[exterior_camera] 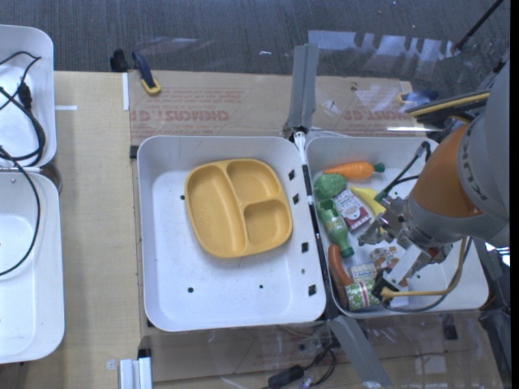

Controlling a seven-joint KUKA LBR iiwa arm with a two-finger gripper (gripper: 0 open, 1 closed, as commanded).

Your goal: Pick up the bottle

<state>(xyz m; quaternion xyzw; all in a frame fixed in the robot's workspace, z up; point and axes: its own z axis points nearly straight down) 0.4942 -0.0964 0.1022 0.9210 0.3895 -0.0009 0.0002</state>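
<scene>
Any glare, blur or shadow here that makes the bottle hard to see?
Camera view: lighting is even and soft; glare sits on the clear sheet behind the right bin. The green bottle is small but reasonably sharp. The arm looks slightly soft and hides part of that bin.

Floor: dark grey carpet [203, 6] along the top edge.
Bench: pale wood surface [89, 128].
Cardboard: flattened brown sheet [211, 108] with red print, lying behind the 2 bins.
Light: bright glare on clear plastic sheeting [381, 51], upper right.

Plate [238, 207] in left bin [162, 298]; bottle [334, 226] in right bin [470, 294].
</scene>
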